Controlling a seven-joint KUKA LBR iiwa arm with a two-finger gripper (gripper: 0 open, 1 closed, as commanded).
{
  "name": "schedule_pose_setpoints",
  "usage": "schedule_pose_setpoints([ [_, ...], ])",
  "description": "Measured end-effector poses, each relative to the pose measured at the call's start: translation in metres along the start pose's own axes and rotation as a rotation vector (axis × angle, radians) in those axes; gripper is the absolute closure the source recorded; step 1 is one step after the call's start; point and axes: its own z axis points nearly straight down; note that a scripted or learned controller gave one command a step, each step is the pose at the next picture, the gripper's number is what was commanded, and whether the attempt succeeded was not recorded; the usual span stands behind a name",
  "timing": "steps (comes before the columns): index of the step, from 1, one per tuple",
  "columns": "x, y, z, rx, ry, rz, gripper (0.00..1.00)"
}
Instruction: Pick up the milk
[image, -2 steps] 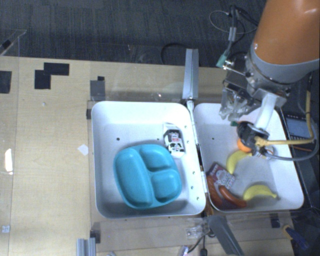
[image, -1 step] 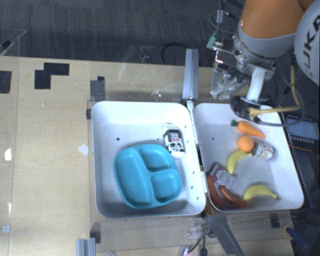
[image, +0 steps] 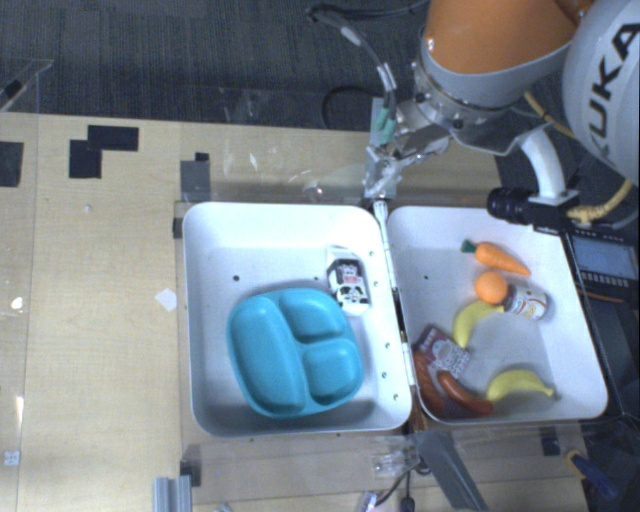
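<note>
Milk (image: 348, 281) lies in the left bin (image: 210, 300) — long axis up-down — gripper (image: 383, 170) above, jaws' state unclear.

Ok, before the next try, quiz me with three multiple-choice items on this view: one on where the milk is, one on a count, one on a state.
1. Where does the milk carton lie?
A. In the left bin, by the blue tray's upper right corner
B. In the right bin among the fruit
C. On the bench outside both bins

2. How many bananas are in the right bin?
A. One
B. Two
C. Four

3. Where is the gripper relative to the milk?
A. Closed around it
B. Pressing on its top
C. Apart from it, above the far rims where the bins meet

Answers:
1. A, the carton rests on the left bin floor beside the blue tray.
2. B, one banana lies by the orange, the other near the front wall.
3. C, clear space separates gripper and carton.
</note>
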Motion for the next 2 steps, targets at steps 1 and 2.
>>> schedule_pose_setpoints([
  [1,0.049,0.021,0.039,0.004,0.001,0.098,1.00],
  [2,0.116,0.006,0.011,0.002,0.000,0.494,1.00],
])
